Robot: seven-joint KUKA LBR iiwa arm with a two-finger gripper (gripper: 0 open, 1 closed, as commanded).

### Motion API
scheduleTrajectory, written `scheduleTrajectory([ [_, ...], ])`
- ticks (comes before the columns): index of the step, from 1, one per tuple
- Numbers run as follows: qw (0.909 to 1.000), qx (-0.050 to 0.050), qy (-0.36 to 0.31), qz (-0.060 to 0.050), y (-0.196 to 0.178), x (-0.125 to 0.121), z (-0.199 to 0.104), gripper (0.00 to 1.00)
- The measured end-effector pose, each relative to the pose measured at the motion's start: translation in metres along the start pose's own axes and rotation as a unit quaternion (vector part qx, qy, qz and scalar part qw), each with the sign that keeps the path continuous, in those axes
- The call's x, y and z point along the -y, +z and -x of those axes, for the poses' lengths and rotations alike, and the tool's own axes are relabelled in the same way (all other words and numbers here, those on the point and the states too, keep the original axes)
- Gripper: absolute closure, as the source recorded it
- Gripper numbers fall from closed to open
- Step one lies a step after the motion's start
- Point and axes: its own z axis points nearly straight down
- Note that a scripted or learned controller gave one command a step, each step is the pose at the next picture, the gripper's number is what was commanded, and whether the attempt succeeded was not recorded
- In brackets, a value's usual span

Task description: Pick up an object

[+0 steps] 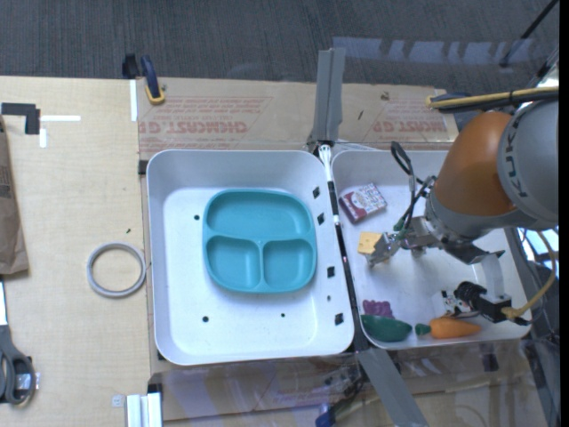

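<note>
Several candidates lie in the right bin (507,265) — the pincer (384,252), whether released or clenched I cannot tell, hovers at the yellow block (370,241), so this looks like the approach, with a short descent next — red packet (364,201), purple grapes (377,309), green piece (388,329) and carrot (454,328) lying nearby.
</note>
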Motion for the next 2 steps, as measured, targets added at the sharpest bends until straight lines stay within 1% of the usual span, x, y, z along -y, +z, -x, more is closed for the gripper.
scheduleTrajectory([
  [1, 0.9999, 0.001, 0.013, 0.001, -0.001, -0.076, 0.015, 0.00],
  [2, 0.9964, 0.000, -0.085, 0.000, -0.001, -0.042, 0.007, 0.00],
])
